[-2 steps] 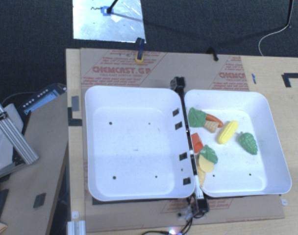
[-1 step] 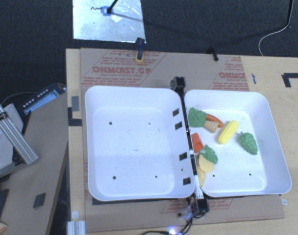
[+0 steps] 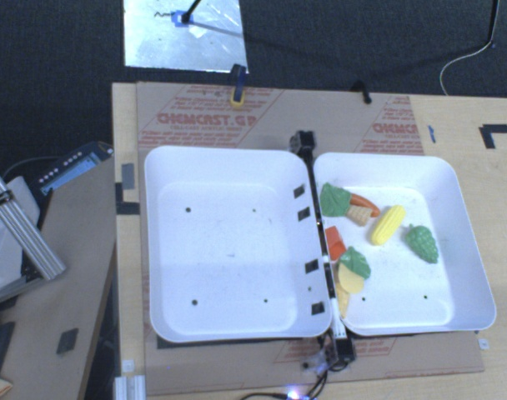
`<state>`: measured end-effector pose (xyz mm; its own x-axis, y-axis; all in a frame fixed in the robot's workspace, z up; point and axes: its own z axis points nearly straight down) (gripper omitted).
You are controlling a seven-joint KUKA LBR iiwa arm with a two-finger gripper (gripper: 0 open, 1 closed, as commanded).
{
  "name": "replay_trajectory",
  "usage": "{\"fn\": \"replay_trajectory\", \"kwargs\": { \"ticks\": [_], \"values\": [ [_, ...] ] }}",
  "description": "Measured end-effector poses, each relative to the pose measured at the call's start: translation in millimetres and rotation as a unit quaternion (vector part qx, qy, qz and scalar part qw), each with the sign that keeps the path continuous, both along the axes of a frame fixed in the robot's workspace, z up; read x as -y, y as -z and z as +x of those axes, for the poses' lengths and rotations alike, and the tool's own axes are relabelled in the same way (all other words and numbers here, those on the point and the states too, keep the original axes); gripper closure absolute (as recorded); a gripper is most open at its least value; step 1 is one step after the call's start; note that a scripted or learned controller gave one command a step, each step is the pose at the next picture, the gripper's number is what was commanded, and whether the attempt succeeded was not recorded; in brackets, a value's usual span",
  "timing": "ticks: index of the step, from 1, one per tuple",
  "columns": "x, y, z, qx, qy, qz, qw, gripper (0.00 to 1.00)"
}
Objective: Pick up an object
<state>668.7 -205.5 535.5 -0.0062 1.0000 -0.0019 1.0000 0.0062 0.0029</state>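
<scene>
The right bin (image 3: 462, 223) holds several toy foods. A yellow corn cob (image 3: 388, 224) lies near its middle, tilted. A green leafy piece (image 3: 422, 243) sits to the right of the corn. A carrot with a green top (image 3: 347, 202) lies by the bin's left wall. Below it sit a red piece (image 3: 334, 242), a green-topped piece (image 3: 354, 262) and a yellow piece (image 3: 348, 282), bunched against the divider.
The left bin (image 3: 228, 248) stands beside the right one, joined along a black clipped seam (image 3: 313, 223). Both rest on a cardboard sheet (image 3: 203, 119). A silver plate (image 3: 184, 23) lies beyond the bench. Metal framing (image 3: 20, 232) stands at the left.
</scene>
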Motion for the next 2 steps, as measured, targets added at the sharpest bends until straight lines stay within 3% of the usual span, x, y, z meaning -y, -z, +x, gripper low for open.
{"fn": "replay_trajectory", "kwargs": {
  "ticks": [1,2],
  "values": [
    [0.0,0.0,0.0,0.000,0.000,0.0000,1.0000,1.00],
    [-63.7,95.8,0.2,-0.005,-0.002,0.0027,1.0000,1.00]
  ]
}}
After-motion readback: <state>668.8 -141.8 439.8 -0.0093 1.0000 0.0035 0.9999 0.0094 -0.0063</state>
